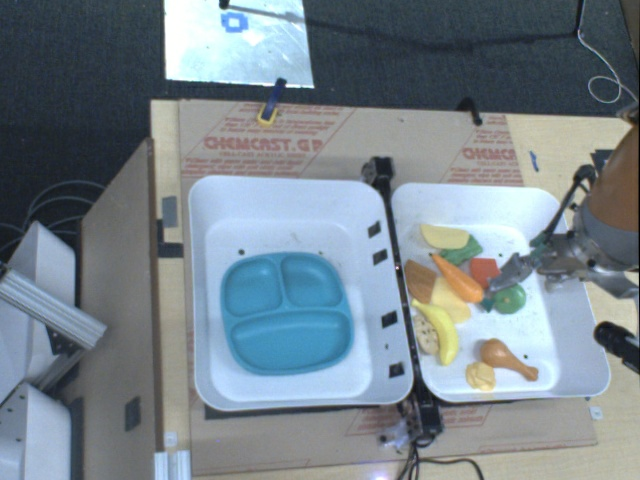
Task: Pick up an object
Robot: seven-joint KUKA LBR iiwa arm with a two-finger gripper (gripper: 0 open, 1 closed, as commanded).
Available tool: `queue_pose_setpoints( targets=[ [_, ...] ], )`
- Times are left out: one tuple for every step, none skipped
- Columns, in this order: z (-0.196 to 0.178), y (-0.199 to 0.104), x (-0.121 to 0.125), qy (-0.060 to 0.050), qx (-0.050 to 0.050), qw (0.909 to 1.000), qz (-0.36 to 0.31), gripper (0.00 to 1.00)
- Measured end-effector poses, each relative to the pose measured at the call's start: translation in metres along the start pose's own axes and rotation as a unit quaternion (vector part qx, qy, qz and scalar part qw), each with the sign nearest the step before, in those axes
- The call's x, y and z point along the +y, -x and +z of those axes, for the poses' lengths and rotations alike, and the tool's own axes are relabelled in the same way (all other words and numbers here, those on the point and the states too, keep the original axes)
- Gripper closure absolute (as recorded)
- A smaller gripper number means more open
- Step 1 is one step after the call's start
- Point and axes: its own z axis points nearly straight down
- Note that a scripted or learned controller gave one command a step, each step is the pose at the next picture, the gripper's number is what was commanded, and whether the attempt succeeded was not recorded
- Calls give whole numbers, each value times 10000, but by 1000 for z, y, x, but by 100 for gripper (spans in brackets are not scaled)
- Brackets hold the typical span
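A brown cardboard-covered bench point(300, 133) on dark carpet bears two shallow white plastic bins. The left bin point(215, 228), well away from the gripper, holds a blue three-compartment plastic tray point(288, 311). The right bin point(575, 358) holds toy food, and the grey metal two-finger gripper point(509, 279) is low in it. Just beside its tips lies the round green toy point(510, 301); the orange toy carrot point(457, 279) lies beyond the tips, long axis slanting. Whether the gripper is open or has hold of anything cannot be told.
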Motion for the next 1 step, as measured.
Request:
queue_pose_setpoints(
  targets=[
    [125, -8, 73, 4, -1, 10000, -23, 0]
  ],
)
